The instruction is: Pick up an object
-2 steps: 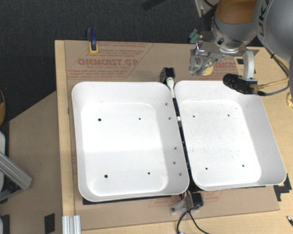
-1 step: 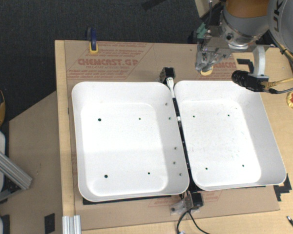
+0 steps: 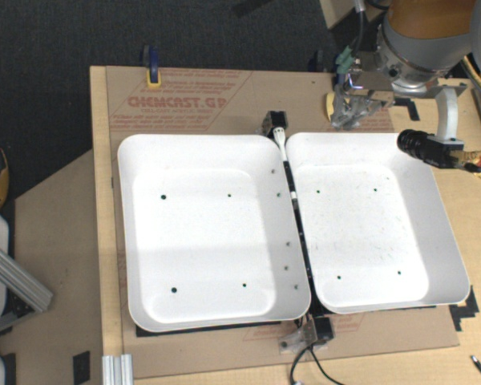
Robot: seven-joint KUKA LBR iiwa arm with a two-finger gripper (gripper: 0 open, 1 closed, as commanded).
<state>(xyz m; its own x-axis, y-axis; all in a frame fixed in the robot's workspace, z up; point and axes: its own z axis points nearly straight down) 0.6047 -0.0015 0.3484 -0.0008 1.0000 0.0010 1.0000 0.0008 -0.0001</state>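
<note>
**Overhead view of the work cell.** The arm [image 3: 425, 14] enters from the upper right of the frame and carries the end effector [image 3: 354, 111] over the brown table [image 3: 184, 95], just beyond the far rim of the right bin [image 3: 457, 271]. The left bin [image 3: 128, 159] lies well apart from it, toward the lower left.

We cannot tell whether the end effector is released or clenched, as its tip is a small metallic blur at this angle. A pale yellow patch [image 3: 333, 107] sits touching or just beside it on its left. It may be a grasped object or a mark on the table – we leave this open.

On the white floors of both bins we make out only a few small dark dots, too small to identify. The object to be picked is therefore not located with confidence. A black cylinder [image 3: 421, 147] on a white bracket hangs over the upper right corner of the right bin, and we judge it to be part of the rig.

If a target lies in either bin, it lies below and left of the end effector in the frame, with the right bin far nearer. No long axis can be read.
</note>
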